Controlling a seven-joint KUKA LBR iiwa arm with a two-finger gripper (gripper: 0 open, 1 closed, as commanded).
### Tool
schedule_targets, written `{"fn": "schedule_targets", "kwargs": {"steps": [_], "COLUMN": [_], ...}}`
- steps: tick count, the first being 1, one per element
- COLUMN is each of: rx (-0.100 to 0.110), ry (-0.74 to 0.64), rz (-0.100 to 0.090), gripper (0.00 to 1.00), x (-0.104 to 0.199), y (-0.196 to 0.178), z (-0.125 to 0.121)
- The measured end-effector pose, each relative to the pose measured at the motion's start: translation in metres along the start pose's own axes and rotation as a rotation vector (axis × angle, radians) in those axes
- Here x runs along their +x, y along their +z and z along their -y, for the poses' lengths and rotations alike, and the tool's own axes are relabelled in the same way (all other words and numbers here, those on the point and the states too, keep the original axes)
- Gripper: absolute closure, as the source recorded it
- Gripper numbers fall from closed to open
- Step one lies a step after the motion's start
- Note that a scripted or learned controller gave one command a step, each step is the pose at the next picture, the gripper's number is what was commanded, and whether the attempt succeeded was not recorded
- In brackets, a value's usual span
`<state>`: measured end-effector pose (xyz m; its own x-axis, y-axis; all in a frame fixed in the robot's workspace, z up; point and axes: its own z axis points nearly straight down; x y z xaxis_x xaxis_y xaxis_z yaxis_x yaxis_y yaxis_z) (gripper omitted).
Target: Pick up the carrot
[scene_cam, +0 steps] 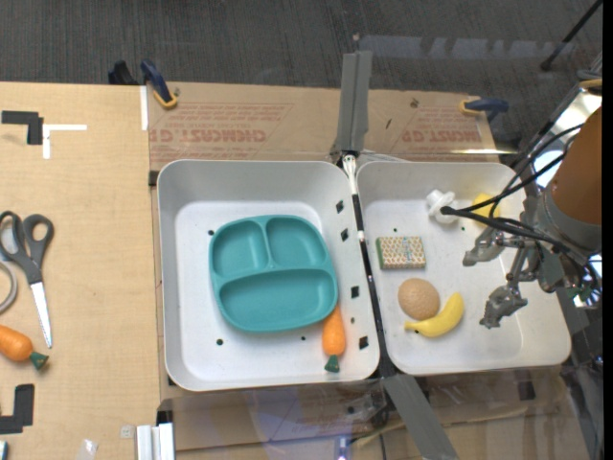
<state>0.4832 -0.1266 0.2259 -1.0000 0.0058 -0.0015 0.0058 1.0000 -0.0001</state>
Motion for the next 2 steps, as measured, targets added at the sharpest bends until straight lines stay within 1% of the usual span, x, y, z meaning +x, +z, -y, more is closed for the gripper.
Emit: {"fn": "schedule_targets", "kwargs": {"steps": [1,2], "rx": [-0.001,0.001], "ry": [-0.036,0.297], "rz": [0.0,-0.001], "gripper": [0.0,0.0], "x": [0.005,-0.027], "y": [0.034,0.035], "z": [-0.061,-0.092]}}
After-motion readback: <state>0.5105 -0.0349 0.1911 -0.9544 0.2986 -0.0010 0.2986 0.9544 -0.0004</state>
